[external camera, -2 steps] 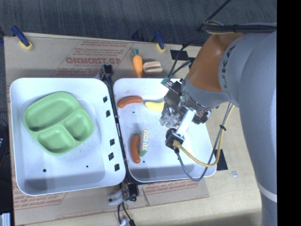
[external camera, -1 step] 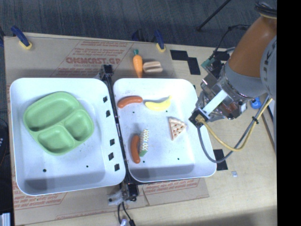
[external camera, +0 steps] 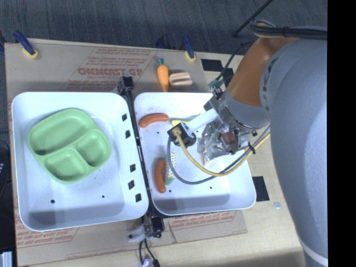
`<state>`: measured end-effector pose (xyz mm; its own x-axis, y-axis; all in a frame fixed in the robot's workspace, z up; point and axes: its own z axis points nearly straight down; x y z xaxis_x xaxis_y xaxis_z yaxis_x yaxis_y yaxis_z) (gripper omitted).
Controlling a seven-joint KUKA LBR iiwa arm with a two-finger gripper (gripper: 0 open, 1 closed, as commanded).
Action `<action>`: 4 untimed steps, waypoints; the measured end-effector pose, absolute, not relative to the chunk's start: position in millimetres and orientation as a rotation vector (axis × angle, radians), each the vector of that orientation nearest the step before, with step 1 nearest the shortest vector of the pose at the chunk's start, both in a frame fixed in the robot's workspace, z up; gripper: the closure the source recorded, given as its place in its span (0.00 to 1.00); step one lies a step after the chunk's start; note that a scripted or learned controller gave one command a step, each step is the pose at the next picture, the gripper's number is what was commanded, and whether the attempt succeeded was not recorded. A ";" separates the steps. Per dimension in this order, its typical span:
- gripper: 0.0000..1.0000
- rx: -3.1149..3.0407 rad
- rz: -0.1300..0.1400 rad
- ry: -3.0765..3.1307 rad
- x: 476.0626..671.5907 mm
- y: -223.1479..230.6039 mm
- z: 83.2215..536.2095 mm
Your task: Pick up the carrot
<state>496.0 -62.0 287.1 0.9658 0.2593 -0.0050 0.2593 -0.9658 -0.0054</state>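
Gripper (external camera: 212,143) hangs over the middle of the right bin (external camera: 239,196); open or closed, can't tell (view too cluttered). Carrot (external camera: 162,77) lies outside on the bench, just past that bin's far-left corner, beside a small bun (external camera: 179,79).

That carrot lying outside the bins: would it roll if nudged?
Probably: the carrot looks round and tapered, so it would likely roll in a curve. It seems to be a small plastic toy, so it is likely stiff and light.
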 end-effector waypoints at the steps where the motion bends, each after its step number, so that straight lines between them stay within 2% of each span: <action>1: 1.00 -3.124 0.004 -0.324 476.7 -50.2 373.6; 2: 1.00 -3.120 0.009 -0.355 479.7 39.2 277.6; 3: 1.00 -3.119 0.012 -0.356 476.2 93.9 190.5; 4: 1.00 -2.995 0.012 -0.933 482.2 74.3 190.9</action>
